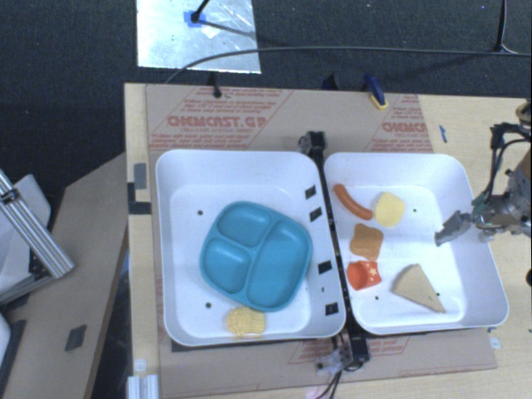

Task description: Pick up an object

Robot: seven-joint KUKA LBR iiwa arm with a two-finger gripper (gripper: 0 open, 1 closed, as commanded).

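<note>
Five toy foods sit in the right bin point(465, 173); the cheese wedge point(418, 288) looks light and rigid, best pinched across its flat sides. Whether the hand point(453, 227) is open or closed, I cannot tell.

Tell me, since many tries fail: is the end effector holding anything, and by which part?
Nothing is held. The end effector hangs over the right bin, apart from the wedge and yellow piece.

A blue divided plate point(255, 262) is sitting in one white bin point(179, 181); an orange sausage point(352, 202), yellow corn point(246, 322) and a tan wedge point(418, 288) are showing.
</note>
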